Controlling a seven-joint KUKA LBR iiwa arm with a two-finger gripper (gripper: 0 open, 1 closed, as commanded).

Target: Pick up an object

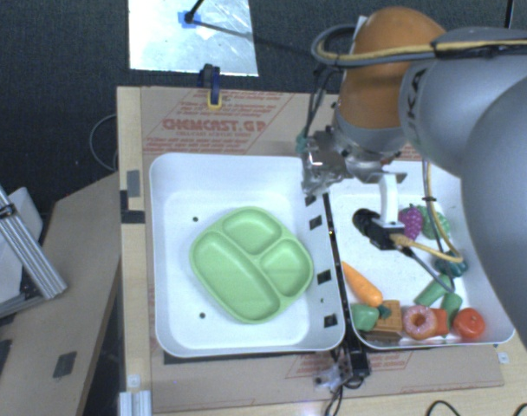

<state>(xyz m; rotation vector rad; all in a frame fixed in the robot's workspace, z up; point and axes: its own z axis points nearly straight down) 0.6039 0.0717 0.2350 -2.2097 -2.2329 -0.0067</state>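
Over the wall between the two bins, toward the upper middle of the frame, the gripper (314,185) hangs low with nothing seen in its grasp; whether it is spread or pressed together cannot be told from this slant. The pickable things crowd the lower part of the right bin (385,263): a carrot (361,282) nearest the wall, a brown cracker (387,319), a donut (418,321) and a tomato (469,321) along the bottom edge, and purple grapes (411,221) higher up. The left bin (164,232) holds a green divided plate (250,263). This looks like the approach step, no object yet chosen. The next move probably calls for shifting toward the lower right and descending squarely over one toy, the carrot being closest.
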